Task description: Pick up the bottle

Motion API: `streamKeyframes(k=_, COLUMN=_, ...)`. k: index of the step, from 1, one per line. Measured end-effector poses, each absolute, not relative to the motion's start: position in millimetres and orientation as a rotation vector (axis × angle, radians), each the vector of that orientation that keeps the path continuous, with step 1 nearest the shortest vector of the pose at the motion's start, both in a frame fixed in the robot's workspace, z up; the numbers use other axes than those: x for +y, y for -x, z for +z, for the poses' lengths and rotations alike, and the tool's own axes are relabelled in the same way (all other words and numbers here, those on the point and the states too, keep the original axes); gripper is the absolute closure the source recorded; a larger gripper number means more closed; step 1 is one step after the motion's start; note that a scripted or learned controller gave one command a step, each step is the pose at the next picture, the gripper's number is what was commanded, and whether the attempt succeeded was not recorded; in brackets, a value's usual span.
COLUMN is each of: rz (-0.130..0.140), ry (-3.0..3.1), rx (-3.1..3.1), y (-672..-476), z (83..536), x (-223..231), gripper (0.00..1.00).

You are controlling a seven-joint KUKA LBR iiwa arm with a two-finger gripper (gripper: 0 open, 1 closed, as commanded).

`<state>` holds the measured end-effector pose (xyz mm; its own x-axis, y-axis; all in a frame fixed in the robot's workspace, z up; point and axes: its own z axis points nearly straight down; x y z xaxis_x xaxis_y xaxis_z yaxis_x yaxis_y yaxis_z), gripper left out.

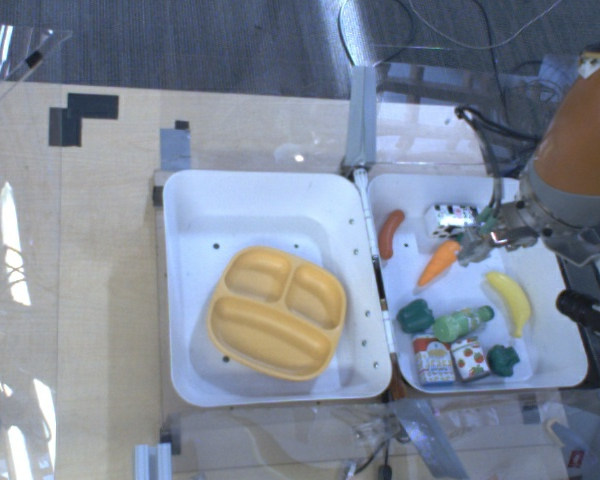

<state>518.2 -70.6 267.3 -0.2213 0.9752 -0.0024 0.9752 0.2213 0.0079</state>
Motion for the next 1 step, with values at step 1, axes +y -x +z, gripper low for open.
streamKeyframes(k=1, rz=0.007, ry=-1.957, rx=2.45, y=-518.1, z=267.1, x=-70.7, gripper=0.0)
